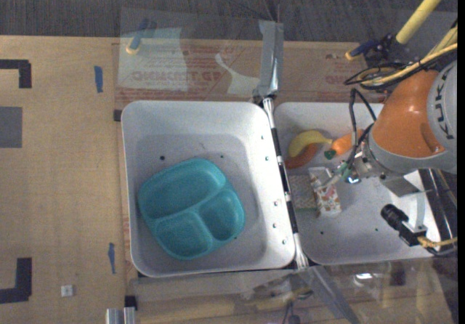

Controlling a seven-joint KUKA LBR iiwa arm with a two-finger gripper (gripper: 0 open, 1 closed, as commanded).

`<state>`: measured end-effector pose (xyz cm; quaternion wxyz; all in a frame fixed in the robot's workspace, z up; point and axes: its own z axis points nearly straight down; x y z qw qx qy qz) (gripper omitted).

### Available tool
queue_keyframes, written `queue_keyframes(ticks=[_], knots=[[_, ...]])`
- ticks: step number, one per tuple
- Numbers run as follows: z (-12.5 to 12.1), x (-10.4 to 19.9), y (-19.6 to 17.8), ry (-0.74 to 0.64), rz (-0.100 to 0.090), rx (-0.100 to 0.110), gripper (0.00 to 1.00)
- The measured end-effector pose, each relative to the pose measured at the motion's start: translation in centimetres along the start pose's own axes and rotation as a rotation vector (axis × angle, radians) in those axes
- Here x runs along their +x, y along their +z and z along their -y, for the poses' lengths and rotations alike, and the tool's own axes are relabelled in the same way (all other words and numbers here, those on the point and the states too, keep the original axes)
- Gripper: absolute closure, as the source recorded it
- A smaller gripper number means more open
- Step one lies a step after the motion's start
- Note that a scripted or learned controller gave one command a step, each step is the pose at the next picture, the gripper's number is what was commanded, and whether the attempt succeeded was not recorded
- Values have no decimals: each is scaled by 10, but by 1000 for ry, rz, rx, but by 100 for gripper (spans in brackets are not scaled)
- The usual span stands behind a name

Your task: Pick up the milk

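The milk (328, 197) is a small white carton with a red pattern, lying in the right bin (363, 243) near its left-centre. My gripper (343, 171) hangs just above and to the right of the carton's upper end, under the arm's orange band (407, 123). The view does not make clear whether it touches the carton. Nothing is visibly lifted; the carton rests on the bin floor.
A yellow banana (309, 141) and an orange item (341, 146) lie at the right bin's back, over a reddish-brown piece (298, 160). A flat green-brown item (305, 202) sits left of the milk. The left bin (189, 123) holds a teal divided plate (190, 206).
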<state>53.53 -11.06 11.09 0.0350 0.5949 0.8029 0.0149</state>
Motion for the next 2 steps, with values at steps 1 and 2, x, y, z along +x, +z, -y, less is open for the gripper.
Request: queue_keyframes(ticks=[1, 2], knots=[[-4, 2, -14, -4, -9, -5, 100], [-1, 5, -10, -4, -16, 5, 0]])
